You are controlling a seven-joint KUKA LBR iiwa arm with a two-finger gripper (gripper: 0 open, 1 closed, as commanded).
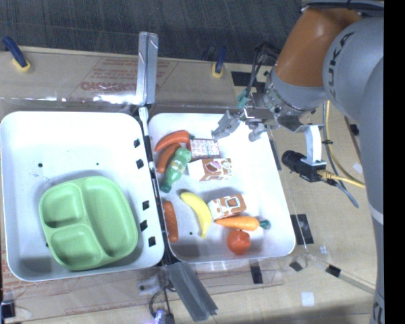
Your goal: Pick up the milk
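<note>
Because the small brown-and-white cardboard milk carton [215, 169] lies flat just right of the green plastic bottle [175, 167], it should prove light, fairly stiff but crushable; pinch its long sides. The grey two-finger gripper [241, 125], spread and empty, hovers up-right of that bottle.

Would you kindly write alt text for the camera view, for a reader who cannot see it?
The gripper, fingers open, hovers over the right bin, above small cartons, sausages, a banana and a carrot. The left bin holds a green divided tray.
</note>
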